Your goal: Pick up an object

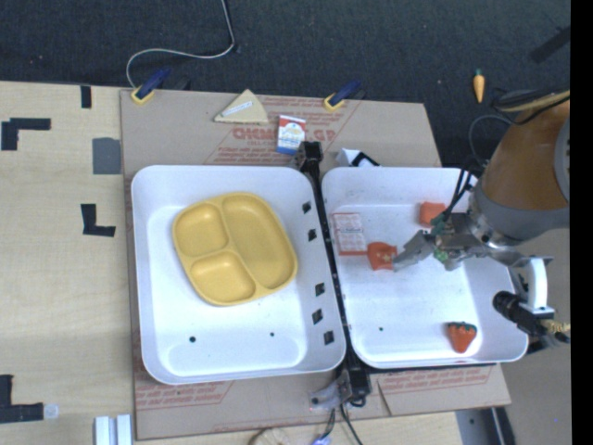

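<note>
I see bright, even overhead light; the white bins (148,248) nearly wash out, shadows faint, overall focus slightly soft.

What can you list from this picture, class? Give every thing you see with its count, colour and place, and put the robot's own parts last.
White bins: 2, white, side by side on the bench.
Divided plate: 1, yellow, in the left bin.
Small card: 1, white with red print, right bin near its left wall.
Red-orange block: 1, right bin, at the gripper's tip.
Orange piece: 1, right bin, upper part.
Strawberry toy: 1, red with green top, right bin's lower right corner.
Small carton: 1, red, white and blue, on the cardboard above the bins.
Wedge: 1, pale, on the cardboard.
Clamps: 2, blue and yellow, cardboard's top edge.
Gripper: 1, grey, over the right bin.
</note>
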You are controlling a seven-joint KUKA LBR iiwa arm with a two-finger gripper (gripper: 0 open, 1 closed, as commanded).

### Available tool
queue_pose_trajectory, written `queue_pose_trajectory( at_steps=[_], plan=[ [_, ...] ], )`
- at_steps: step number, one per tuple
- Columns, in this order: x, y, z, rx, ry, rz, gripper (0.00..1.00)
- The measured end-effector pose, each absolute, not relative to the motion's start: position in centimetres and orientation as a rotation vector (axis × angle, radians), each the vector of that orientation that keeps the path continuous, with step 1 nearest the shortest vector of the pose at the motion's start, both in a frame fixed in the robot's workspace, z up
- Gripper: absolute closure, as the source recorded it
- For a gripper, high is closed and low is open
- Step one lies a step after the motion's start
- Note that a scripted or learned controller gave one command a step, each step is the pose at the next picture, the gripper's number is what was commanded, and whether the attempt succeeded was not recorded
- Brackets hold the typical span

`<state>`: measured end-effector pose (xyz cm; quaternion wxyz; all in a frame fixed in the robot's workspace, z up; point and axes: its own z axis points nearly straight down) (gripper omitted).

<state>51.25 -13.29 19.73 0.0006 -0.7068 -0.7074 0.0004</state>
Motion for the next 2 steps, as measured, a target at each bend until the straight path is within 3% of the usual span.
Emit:
queue_pose_trajectory(
  at_steps=[1, 2],
  plan=[
    [58.36, -10.59, 9.01, -2.225, -2.227, -0.009, 0.0],
    [58.2, -10.52, 9.63, -2.223, -2.226, -0.004, 1.0]
  ],
)
